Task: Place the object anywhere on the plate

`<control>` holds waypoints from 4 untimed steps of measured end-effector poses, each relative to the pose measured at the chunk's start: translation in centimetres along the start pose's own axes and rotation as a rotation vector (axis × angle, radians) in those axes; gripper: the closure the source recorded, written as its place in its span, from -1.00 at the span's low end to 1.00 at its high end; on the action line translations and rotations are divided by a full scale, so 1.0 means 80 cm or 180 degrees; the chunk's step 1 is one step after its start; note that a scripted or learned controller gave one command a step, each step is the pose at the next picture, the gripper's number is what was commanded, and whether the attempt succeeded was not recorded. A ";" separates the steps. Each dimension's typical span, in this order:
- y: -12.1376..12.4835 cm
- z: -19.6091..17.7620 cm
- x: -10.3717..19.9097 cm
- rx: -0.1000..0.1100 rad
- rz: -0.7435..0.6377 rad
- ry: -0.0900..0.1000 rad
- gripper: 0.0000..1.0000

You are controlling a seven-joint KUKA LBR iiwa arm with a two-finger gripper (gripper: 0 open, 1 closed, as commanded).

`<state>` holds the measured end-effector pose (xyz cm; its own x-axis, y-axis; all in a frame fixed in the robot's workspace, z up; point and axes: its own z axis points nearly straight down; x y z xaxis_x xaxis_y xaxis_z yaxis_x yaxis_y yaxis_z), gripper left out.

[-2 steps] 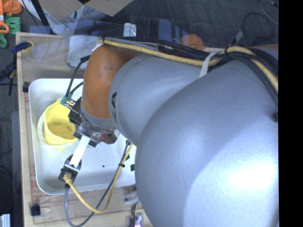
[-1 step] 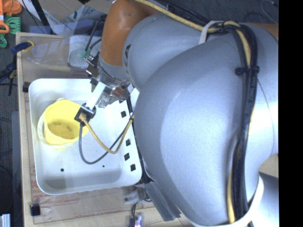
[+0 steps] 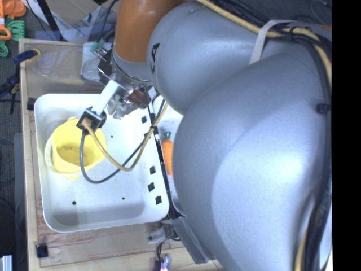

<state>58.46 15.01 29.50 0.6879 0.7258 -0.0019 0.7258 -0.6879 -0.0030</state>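
A yellow plate (image 3: 67,149) lies at the left side of the left white bin (image 3: 113,199). An orange, carrot-like object with a green tip (image 3: 167,156) lies just right of the divider between the bins, at the edge of the right bin, mostly hidden under the arm. My gripper (image 3: 125,101) hangs over the upper middle of the left bin, just up and right of the plate and well left of and above the orange object. Nothing is seen held in it. A yellow cable loops from it across the plate.
The large grey arm covers the right bin and most of the view. Small black clips (image 3: 152,185) line the divider. Clear plastic (image 3: 93,66) lies behind the left bin. Orange and green items (image 3: 10,10) sit off the bench at top left.
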 end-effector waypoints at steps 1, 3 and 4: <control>-0.022 0.090 0.002 -0.0003 0.1259 -0.0001 1.00; 0.050 -0.008 -0.064 -0.0002 0.1751 0.0006 1.00; -0.033 0.126 -0.126 0.0010 0.1918 -0.0012 1.00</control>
<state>49.54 9.52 19.45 0.9780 0.2083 -0.0077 0.2083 -0.9781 -0.0033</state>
